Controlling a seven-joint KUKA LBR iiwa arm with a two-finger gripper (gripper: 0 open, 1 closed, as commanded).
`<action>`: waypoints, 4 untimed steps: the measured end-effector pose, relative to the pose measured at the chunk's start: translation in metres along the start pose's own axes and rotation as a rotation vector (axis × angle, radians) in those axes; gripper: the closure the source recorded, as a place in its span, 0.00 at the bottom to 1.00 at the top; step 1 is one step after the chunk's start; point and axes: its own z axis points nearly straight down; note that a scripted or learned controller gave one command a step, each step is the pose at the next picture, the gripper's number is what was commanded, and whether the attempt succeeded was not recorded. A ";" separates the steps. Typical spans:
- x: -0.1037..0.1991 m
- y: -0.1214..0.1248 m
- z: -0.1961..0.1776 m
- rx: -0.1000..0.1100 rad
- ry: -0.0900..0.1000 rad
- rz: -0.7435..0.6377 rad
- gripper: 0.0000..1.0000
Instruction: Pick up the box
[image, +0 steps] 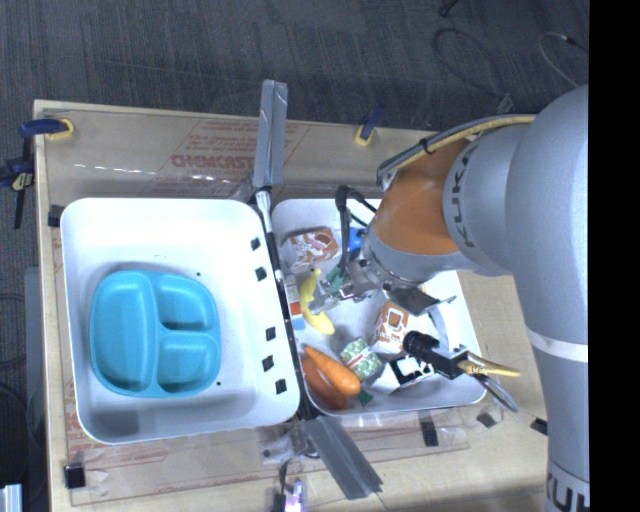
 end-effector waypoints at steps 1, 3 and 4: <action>-0.040 -0.016 0.038 0.001 0.002 0.298 1.00; -0.093 -0.086 -0.066 -0.004 0.000 0.190 1.00; -0.063 -0.040 0.070 -0.003 0.001 0.337 1.00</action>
